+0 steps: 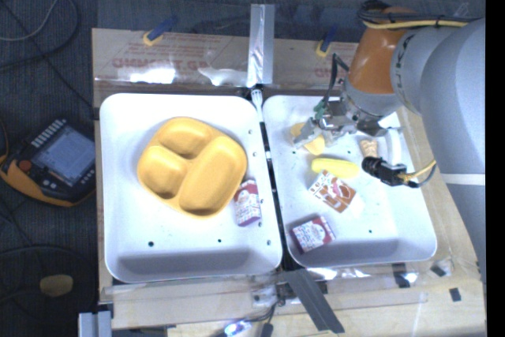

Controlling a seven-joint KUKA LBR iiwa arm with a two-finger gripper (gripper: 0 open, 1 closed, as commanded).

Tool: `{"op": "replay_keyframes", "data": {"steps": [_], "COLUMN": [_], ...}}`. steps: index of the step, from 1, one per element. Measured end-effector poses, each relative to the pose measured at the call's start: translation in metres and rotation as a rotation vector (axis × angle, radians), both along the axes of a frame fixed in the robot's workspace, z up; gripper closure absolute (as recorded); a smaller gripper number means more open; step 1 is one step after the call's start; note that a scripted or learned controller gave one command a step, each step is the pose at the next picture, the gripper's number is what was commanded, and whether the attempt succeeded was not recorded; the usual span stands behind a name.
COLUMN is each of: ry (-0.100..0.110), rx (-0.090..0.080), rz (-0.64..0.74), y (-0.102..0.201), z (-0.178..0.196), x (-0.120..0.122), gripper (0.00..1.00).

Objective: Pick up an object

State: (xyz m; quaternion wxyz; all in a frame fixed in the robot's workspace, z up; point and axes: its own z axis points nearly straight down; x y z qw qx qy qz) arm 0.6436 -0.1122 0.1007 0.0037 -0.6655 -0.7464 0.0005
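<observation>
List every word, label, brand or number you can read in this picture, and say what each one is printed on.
None can be read with certainty.
Cardboard sheet behind the bins: faint red lettering, too washed out to read.
Small red packet in the left bin: print too small.
Red-and-white packet and dark red packet in the right bin: print blurred.
Handheld pendant on the floor: screen unreadable.

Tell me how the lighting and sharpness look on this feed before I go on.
Camera view: even, soft light on both white bins, with faint shadows under the big yellow moulded plastic piece; bright glare on the clear plastic sheet above the left bin and on the metal divider strip; overall slightly soft, the small red-and-white packets' print unreadable; the gripper is blurred.
</observation>
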Motion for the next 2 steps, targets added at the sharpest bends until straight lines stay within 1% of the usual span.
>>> {"op": "replay_keyframes", "data": {"steps": [1, 2], "ry": [-0.006, -0.005], "rx": [-0.005, -0.005], "rz": [0.060, 0.385], "y": [0.0739, 0.0699], "z": [0.0830, 0.0828], "x": [0.0249, 0.0247], "gripper": [1.00, 1.00]}}
